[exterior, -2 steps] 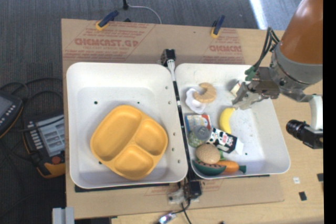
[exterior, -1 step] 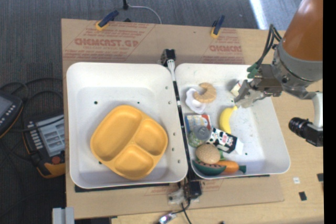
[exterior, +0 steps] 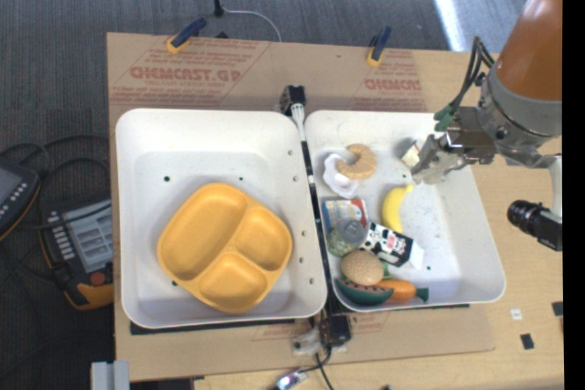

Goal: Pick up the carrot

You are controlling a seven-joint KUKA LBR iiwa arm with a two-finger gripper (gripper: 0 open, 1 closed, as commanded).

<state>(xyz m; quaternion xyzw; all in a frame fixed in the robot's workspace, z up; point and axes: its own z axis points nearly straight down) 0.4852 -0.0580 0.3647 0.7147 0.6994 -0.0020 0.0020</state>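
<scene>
The bench (exterior: 174,59) carries two shallow white bins side by side. The left bin (exterior: 146,142) holds a yellow divided plate (exterior: 226,246) lying flat in its middle. The right bin (exterior: 475,233) holds a clutter of small toys along its left side and near edge. The arm (exterior: 539,41) reaches in from the right and hangs over the far right part of the right bin, with the gripper (exterior: 428,162) above bare floor just beyond a banana (exterior: 394,206). How far its tips are spread cannot be made out at this angle, and nothing can be seen held in it. The carrot (exterior: 400,291) lies on its side at the near edge of the right bin, orange body pointing right, touching a green-rimmed bowl-like toy (exterior: 358,294) and just beside a brown bun (exterior: 362,268); a black-and-white carton (exterior: 388,244) sits just beyond it. The gripper is well apart from the carrot, so the step in hand looks like the approach. It would go best to travel toward the near edge, passing right of the banana, and descend on the carrot's freer right half, closing across its narrow width. Coming down too far left risks catching the bun or bowl; too near risks the bin wall.
</scene>
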